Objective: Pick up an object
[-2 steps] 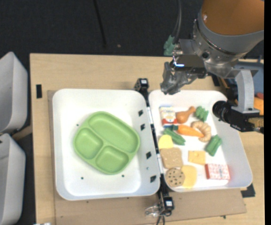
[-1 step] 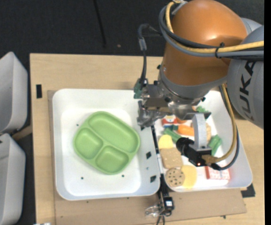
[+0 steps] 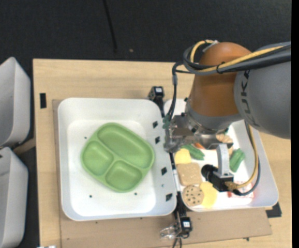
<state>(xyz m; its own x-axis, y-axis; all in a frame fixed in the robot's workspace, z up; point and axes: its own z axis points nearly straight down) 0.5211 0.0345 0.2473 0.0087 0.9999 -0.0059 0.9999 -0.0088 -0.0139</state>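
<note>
- The grey arm, with its orange band, reaches in from the right and hangs over the inner half of the right bin.
- The gripper sits low over that bin's near-left part, close to the wall the two bins share. Whether it is open or closed cannot be told, since the wrist hides its tip; nothing can be seen in its hold.
- The toy food items lie in the right bin, clustered just below and to the right of the gripper.
- A tan square cracker lies below the gripper, near the bin's left wall.
- A round speckled cookie lies just under the cracker, with a yellow piece touching its right side.
- A smaller yellow item sits between the gripper and the cracker, right beside the gripper.
- A green and orange item lies just right of the gripper.
- A green piece lies farther right, apart from the gripper.
- The floor around the bench is dark.
- The wooden bench bears both white bins side by side.
- The left bin holds a green divided plate, lying flat near its middle, well apart from the gripper.
- Two white moulded shapes stand off the bench's left edge.
</note>
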